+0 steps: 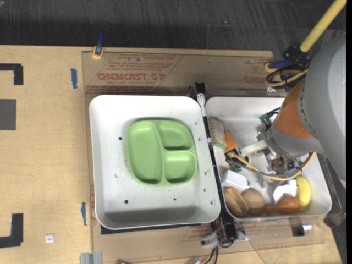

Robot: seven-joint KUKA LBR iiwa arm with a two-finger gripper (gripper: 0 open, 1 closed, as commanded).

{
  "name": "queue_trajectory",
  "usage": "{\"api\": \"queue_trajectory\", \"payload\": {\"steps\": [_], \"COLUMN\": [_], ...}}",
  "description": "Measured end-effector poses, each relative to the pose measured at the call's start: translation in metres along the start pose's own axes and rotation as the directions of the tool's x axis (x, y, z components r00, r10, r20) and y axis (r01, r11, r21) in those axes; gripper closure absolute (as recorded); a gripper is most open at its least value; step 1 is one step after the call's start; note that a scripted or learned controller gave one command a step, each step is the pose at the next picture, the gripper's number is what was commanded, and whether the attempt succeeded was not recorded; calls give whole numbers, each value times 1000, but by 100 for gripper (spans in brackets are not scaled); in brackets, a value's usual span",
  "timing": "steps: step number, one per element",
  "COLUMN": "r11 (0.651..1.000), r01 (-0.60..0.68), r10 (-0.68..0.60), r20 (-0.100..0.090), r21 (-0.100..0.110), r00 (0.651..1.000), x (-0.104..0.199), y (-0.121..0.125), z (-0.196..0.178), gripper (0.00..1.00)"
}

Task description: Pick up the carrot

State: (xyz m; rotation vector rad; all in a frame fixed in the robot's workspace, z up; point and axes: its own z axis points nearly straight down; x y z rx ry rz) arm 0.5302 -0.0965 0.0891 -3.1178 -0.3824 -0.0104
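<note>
— Hovering over the right bin (236, 106) now, wrist low among the food. Where's the carrot?

— Carrot (229, 142) lies at the bin's left side, just beside the divider between the two bins, orange body pointing toward the near end, with something brushy and pale right above it. My pincer (278, 166) sits well to the right of it, wrapped in yellow cable, over the middle of the bin.

— Spread or pinched?

— Honestly, I cannot tell; the wrist body and cabling hide the tips. Nothing visibly sits between them, so I won't claim a hold.

— So what makes this step go well?

— I'd say shift left first, staying above the clutter. A white scrap (235, 179) lies close below the carrot, and the bread rolls (245, 201) are near that, so coming straight down over the carrot's middle looks safest. Line the tips across its narrow width, not along it.

— Risks?

— The bin wall. The carrot hugs it, so one tip may catch the rim. The green plate (162, 150) in the left bin is no concern.
</note>
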Motion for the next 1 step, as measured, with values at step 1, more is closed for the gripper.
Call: {"api": "queue_trajectory", "payload": {"steps": [1], "r11": [996], "r01": [87], "r10": [-87], "r20": [8], "r21": [-1], "r00": [996], "x": [59], "y": [15], "z": [2], "gripper": [0]}}
